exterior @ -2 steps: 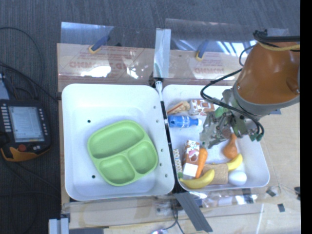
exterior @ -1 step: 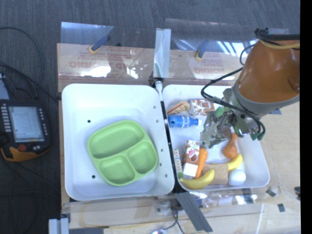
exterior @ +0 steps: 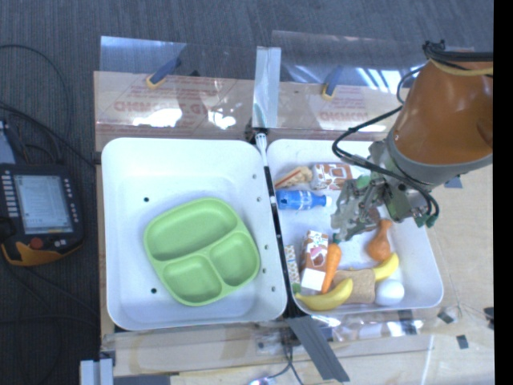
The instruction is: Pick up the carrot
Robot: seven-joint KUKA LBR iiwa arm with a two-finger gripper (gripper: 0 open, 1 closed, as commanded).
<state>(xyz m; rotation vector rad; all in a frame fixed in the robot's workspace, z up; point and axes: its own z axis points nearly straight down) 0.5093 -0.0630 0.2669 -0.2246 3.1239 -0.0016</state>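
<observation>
- The carrot [exterior: 330, 266] is lying in the right bin [exterior: 417, 291], toward its near side, slanting from a far tip down to a blunt near end.
- It is looking bright orange, short and tapered, with a smooth toy-like skin; a small pale box [exterior: 315, 249] is touching its left side.
- Its near end is resting against a banana [exterior: 327, 297] and a tan block [exterior: 362, 283], so it is sitting packed among its neighbours.
- An orange drumstick [exterior: 381, 243] is lying just to its right, close in colour and easy to mistake for it.
- The gripper [exterior: 353, 215] is hanging over the bin, just far and right of the carrot, not touching it; whether it is apart or together I cannot tell in the tangle of cable and metal.
- To do this step well, I judge the gripper should be moving a little left and nearer, centring over the carrot's middle.
- It should be closing across the narrow width, not along the length, with one side going between carrot and box.
- A straight, slow descent should be avoiding the drumstick and banana.
- A bottle [exterior: 303, 200] is lying farther off, and a green tray [exterior: 202, 251] is sitting in the left bin [exterior: 128, 175].
</observation>
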